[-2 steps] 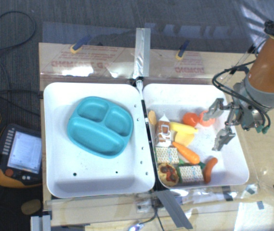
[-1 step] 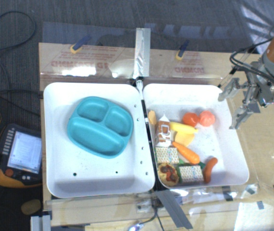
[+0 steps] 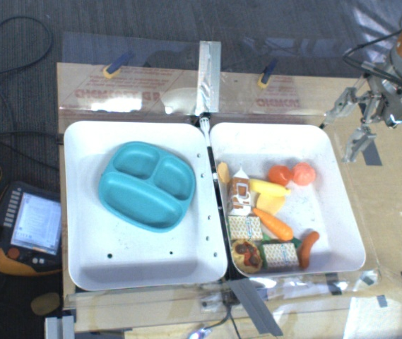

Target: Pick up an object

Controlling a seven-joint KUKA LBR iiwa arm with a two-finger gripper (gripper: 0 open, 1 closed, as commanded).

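Objects for picking lie heaped in the right bin, and we take that bin as our landmark. Along its left wall we see a small carton with a cracker-like square below it and a round brown piece in the near left corner. Toward the middle sit a yellow piece and a carrot lying slantwise, touching each other. Two orange-red balls rest side by side a little toward the far wall, and a red sausage lies near the front wall beside a green-edged packet.

Jaws hang outside the bin, just beyond its far right corner, above the desk. We see them spread apart with nothing between them, which suits an approach not yet begun. We judge the pick has not started.

Left of the landmark, touching it wall to wall, the left bin holds a blue divided plate.

Most pieces crowd against one another, so we think the two balls or the sausage, which stand a little freer, offer the easier grip. A descent into the tight cluster by the left wall could nudge neighbours or close on two things at once.
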